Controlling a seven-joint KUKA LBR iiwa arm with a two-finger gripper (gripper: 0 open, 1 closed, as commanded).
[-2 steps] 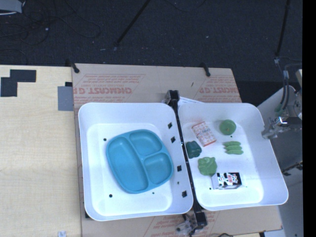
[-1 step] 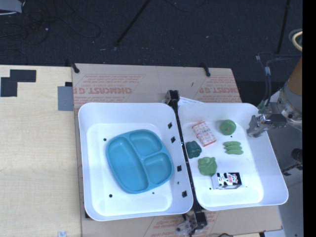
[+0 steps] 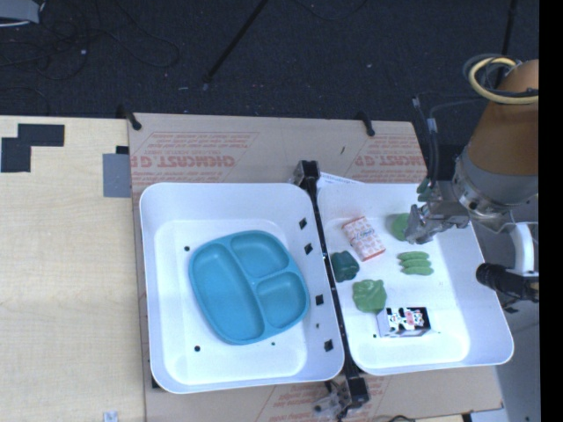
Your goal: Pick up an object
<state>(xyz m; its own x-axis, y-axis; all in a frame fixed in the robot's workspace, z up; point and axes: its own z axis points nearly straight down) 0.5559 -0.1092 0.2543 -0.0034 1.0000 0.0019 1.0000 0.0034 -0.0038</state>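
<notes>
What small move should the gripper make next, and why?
Probably a short descent onto the round green piece at the right bin's far edge. The gripper is right beside or over it, and nothing shows between its fingers, so no object is picked up yet.

A large brown cardboard sheet [image 3: 264, 152] with red printed letters lies flat as the main landmark. Left of it is a pale wooden tabletop [image 3: 62, 280] carrying small black and grey squares [image 3: 114, 174]. Behind the cardboard is a dark carpet floor [image 3: 264, 42] with thin black cables [image 3: 237, 33].
</notes>
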